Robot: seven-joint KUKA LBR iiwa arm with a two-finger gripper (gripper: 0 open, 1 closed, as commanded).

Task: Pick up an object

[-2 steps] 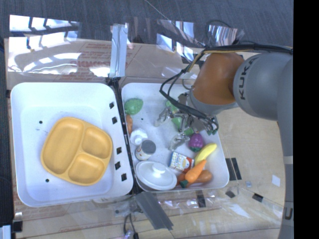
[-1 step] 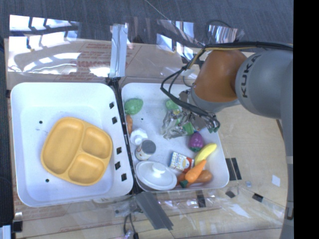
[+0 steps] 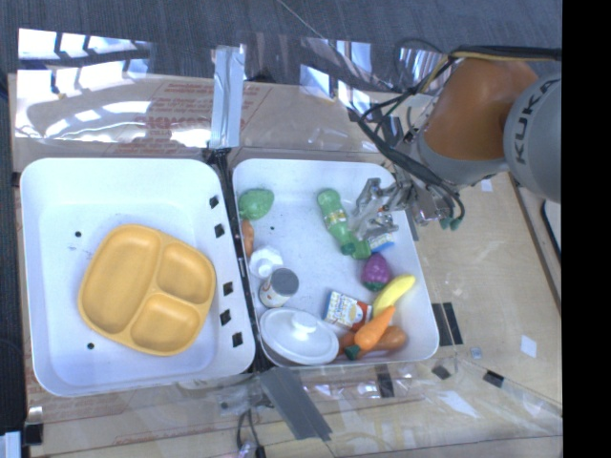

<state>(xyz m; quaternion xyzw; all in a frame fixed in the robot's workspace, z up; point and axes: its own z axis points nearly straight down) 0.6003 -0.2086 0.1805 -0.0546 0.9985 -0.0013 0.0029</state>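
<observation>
Hovering end effector (image 3: 374, 219) over right bin (image 3: 286, 172), far-right part.
Finger state: cannot tell. Green bottle (image 3: 336, 219) lies just left of it, touching or apart unclear; purple toy (image 3: 376, 271) and banana (image 3: 394, 292) sit nearer.

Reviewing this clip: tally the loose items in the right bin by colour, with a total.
Green: 2, a round toy and a bottle
Purple: 1, a fruit
Yellow: 1, a banana
Orange: 2, a big carrot and a small carrot
White: 2, a bowl and a cup
Other: 2, a can and a printed carton
Total: 10
</observation>
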